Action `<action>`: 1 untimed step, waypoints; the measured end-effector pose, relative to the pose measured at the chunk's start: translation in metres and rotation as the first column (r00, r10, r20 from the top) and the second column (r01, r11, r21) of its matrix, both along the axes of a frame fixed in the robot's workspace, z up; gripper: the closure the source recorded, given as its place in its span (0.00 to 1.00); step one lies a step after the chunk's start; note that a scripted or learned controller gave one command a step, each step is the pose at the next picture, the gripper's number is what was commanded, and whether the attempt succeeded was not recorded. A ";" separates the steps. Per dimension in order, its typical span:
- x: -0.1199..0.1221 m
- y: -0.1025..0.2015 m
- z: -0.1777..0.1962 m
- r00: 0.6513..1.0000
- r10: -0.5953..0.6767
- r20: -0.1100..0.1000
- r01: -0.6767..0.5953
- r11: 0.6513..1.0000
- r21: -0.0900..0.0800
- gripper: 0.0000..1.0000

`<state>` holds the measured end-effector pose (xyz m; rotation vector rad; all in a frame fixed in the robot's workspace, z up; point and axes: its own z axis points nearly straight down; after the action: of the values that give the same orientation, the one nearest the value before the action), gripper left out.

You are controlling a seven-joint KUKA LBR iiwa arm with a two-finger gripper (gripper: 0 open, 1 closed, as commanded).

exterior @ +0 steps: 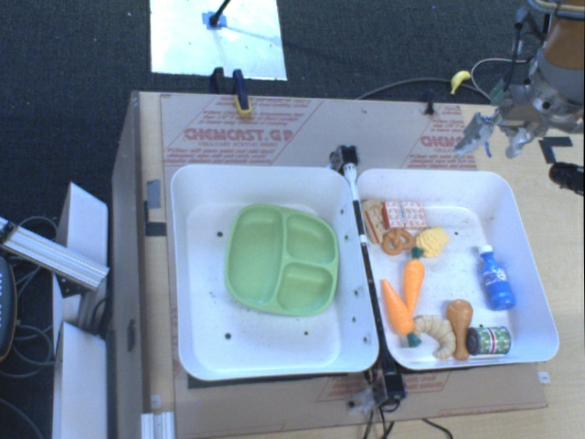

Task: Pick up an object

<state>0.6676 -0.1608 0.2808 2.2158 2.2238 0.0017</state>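
**Arm poised above the far corner, nothing picked yet**

The bench (274,131) carries two white bins side by side. The left bin (196,337) holds a green divided plate (279,259). The right bin (526,245) holds all the small toy food, so the thing to be picked will come from there.

The arm (562,35) reaches in at the upper right. Its gripper (498,140) hangs over the bench just beyond the right bin's far rim, fingers spread apart with nothing between them. By my reading the task is at its approach step: no object has been chosen or touched.

Inside the right bin, from bigger to smaller: two carrots (402,295) lying near the divider, a blue bottle (496,280) apart from the rest toward the right wall, a drumstick (459,323), a pale knobbly piece (437,335) touching the drumstick, a small can (491,340) on its side near the front rim, a cracker block (404,214), a yellow piece (432,240), and a pretzel (397,240).

The next move calls for bringing the gripper in over the bin and down onto one item. The bottle looks the easiest target, since it lies clear of its neighbours; the clustered pieces by the divider risk a snagged or double grasp.
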 end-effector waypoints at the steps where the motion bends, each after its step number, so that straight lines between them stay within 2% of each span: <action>1: -0.044 0.039 -0.136 1.000 -0.002 -0.004 0.002 1.000 0.002 0.00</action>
<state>0.6239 -0.1218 0.1448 2.2206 2.2248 -0.0012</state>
